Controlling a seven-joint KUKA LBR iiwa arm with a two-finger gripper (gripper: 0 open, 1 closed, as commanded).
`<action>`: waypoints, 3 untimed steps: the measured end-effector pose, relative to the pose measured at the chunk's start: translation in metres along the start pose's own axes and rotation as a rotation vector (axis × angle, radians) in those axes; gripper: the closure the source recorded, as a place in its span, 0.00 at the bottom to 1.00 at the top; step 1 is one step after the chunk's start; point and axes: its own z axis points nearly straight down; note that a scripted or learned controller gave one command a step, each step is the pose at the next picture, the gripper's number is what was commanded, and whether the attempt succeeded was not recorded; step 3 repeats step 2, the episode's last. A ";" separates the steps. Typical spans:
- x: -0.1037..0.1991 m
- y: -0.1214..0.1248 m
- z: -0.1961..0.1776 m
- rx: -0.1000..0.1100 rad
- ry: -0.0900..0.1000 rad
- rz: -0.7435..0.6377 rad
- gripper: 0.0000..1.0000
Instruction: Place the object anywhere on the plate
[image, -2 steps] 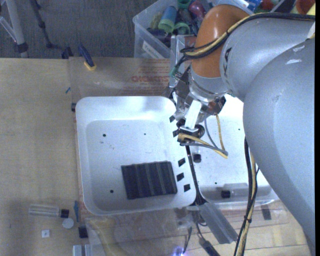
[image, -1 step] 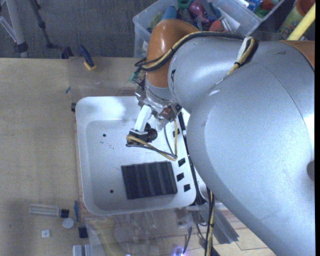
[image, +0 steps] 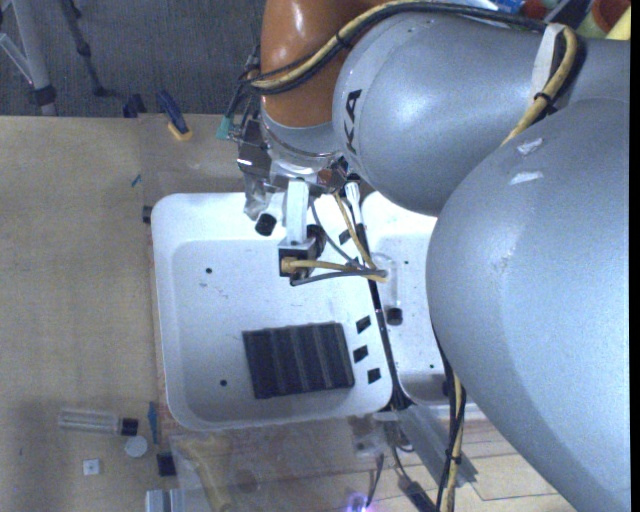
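Note:
A black ridged rectangular plate (image: 298, 360) lies flat in the near part of the left white bin (image: 200, 300). My gripper (image: 278, 218) hangs over the far middle of that bin, well behind the plate and apart from it. The large grey arm covers most of the right side, and I cannot make out any object at the gripper.
The right bin (image: 410, 250) is mostly hidden under the arm; a small dark round thing (image: 393, 316) shows at its left edge. Small black squares (image: 362, 326) line the left bin's right wall. Loose small parts (image: 125, 428) lie on the bench in front of the left bin.

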 end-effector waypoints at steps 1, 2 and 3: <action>0.009 0.028 -0.152 0.000 0.001 -0.074 1.00; 0.011 0.034 -0.093 0.005 -0.001 0.521 1.00; 0.011 0.034 -0.093 0.005 -0.001 0.521 1.00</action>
